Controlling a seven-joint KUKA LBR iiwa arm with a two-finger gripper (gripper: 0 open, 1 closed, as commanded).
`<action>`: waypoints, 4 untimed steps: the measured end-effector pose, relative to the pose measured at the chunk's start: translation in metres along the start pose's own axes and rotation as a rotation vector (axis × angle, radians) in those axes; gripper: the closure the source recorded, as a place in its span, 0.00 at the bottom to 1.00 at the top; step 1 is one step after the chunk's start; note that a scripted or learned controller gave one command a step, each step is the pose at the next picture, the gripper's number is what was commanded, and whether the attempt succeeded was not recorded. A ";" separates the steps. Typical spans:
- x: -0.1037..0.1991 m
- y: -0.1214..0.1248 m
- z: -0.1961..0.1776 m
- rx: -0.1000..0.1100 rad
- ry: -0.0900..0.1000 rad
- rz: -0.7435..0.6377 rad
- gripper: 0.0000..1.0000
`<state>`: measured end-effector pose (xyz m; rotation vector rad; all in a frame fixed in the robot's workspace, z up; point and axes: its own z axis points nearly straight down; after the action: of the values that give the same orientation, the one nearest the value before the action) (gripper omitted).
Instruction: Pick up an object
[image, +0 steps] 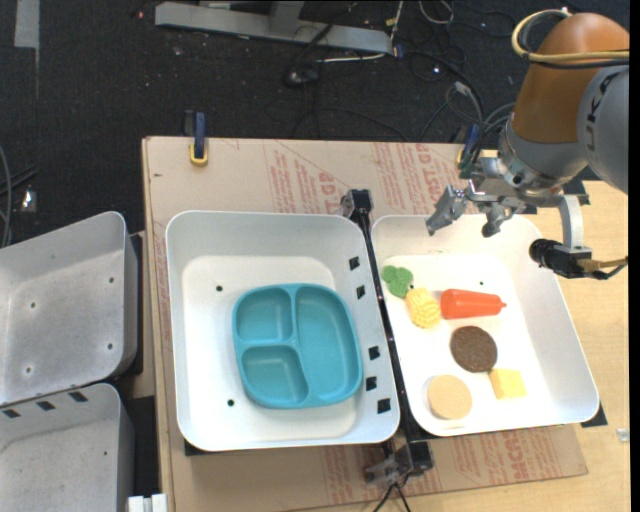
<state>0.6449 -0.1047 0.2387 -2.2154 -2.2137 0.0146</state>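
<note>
Hovering over the right bin's (560, 330) far edge, gripper (467, 220) spread apart, holding nothing.

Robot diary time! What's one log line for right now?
gripper: open, above right bin far edge | holding: nothing | carrot, corn: untouched | tray: left bin

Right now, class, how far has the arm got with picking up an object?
Done: nothing lifted yet. In hand: the open end effector hovers over the right bin's far edge, holding nothing. Left: descend and grasp an item, such as the carrot or corn.
</note>
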 end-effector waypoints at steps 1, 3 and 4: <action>0.000 0.002 -0.009 -0.014 -0.001 -0.002 0.00; -0.004 -0.006 0.100 -0.014 -0.001 0.001 0.00; -0.004 -0.004 0.147 -0.014 -0.001 0.000 0.00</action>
<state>0.6385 -0.1084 0.0914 -2.2230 -2.2212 -0.0003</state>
